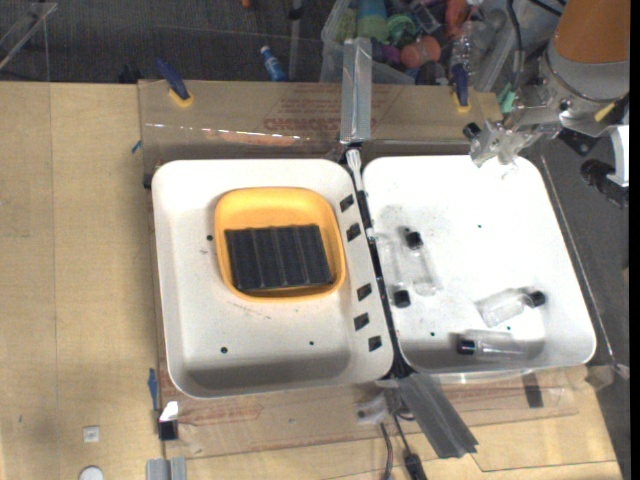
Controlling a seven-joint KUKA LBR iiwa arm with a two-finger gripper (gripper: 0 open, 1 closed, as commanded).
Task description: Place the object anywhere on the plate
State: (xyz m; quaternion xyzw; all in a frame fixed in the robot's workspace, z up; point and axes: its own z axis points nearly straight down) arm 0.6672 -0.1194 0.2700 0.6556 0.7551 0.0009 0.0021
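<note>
Translucent grey, the gripper (497,146) hangs at 1 o'clock over the far rim of the right bin (560,268); I cannot tell its opening, and I see nothing in it. Three clear vials with black caps lie in that bin: one (416,258) near the divider, one (508,306) at 4 o'clock, one (492,346) along the near edge. The orange plate (230,208) in the left bin (180,268) carries a dark ribbed block (277,257).

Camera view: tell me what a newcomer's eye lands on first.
The yellow plate in the left bin, bearing a dark ridged block, stands out first. Next come the clear bottles with black caps scattered in the right bin, and the arm's orange band at the top right corner.
</note>
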